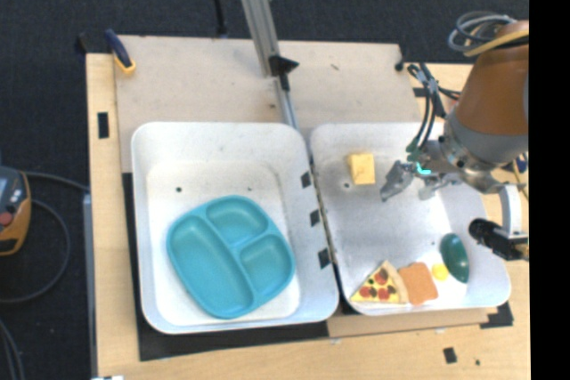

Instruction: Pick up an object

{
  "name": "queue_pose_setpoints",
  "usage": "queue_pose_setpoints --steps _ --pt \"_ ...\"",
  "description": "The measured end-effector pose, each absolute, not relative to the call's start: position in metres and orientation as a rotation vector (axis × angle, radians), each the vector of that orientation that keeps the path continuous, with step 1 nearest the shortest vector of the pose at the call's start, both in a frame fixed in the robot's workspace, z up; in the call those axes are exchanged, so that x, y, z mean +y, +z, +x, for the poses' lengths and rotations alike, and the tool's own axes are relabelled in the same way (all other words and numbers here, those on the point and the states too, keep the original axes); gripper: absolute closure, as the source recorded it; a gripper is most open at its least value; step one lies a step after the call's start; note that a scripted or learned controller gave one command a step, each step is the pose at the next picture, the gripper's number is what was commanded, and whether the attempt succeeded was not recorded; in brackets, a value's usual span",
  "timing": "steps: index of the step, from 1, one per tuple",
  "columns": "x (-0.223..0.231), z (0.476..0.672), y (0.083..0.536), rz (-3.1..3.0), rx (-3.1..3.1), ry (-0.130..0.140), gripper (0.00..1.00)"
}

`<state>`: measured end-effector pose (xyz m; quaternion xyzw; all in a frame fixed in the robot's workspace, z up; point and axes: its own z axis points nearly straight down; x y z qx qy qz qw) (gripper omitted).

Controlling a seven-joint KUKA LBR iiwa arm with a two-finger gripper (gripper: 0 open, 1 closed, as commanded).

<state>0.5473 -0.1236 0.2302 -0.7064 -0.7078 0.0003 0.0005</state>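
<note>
Right bin (356,218): gripper (411,182) open, unladen.

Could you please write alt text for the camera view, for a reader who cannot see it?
The gripper hangs open over the right bin, beside a yellow block; pizza, an orange piece and a green piece lie nearer. The left bin holds a blue tray.

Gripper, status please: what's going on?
Gripper over right bin, holding nothing. Yellow block close beside it. Nothing in the way.
</note>
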Motion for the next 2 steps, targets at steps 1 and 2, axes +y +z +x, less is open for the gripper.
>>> queue_pose_setpoints --steps 1,2 --pt "-0.124 0.548 0.231 -2.219 -2.224 -0.001 0.00" --pt "-0.122 0.545 0.188 -2.221 -2.221 0.004 0.00"
